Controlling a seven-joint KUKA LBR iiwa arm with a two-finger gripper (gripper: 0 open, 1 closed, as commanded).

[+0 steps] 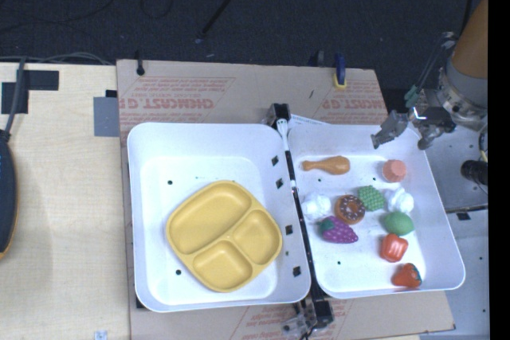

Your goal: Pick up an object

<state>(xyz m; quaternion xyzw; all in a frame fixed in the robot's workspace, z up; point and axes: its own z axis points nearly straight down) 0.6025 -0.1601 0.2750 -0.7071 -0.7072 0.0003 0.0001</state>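
Gripper point(406, 128) spread wide, empty, above right bin point(446, 251); drumstick point(326, 166) lengthwise left-right, bone end left.

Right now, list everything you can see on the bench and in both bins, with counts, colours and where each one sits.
bins: 2, white, side by side on the cardboard
cardboard: 1 sheet, brown with red print, under the bins
tray: 1, yellow, three compartments, left bin
drumstick: 1, tan, right bin, top
pink piece: 1, right bin, top right
donut: 1, brown, right bin, middle
grapes: 1, purple, below the donut
green pieces: 2, right of the donut
white pieces: 2, either side of the donut
red pieces: 2, right bin, bottom right
arm: 1, grey and orange, upper right
gripper: 1, above the right bin's top right corner
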